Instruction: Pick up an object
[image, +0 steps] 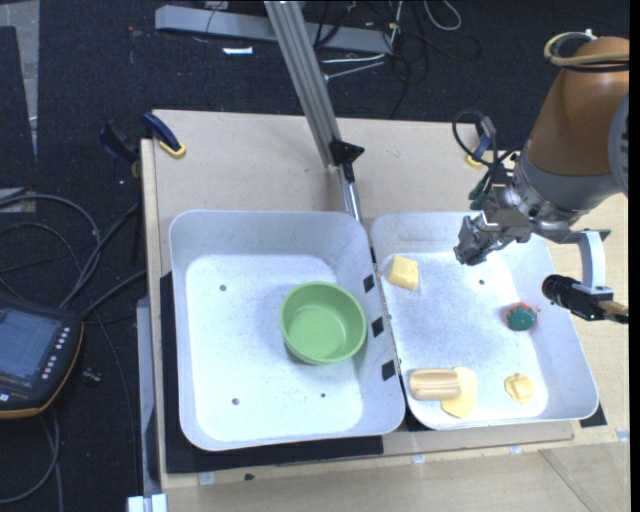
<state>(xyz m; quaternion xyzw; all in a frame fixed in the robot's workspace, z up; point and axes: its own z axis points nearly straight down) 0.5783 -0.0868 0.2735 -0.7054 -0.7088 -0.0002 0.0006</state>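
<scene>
Objects for picking lie in the right bin (560, 345) beneath the tool (472, 248), which hovers at the bin's twelve o'clock. A yellow block (404, 272) sits at nine o'clock from the tool, a teal ball (520, 318) at four, a bun-like piece (435, 384) at six, and a green bowl (322, 322) in the left bin (215, 300) at eight.

Green bowl (323, 322) sits upright in the left bin (200, 250) (small yellow pieces fill the right one)

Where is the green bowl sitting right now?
The green bowl sits in the left bin, right of its middle, near the wall shared with the right bin.
</scene>
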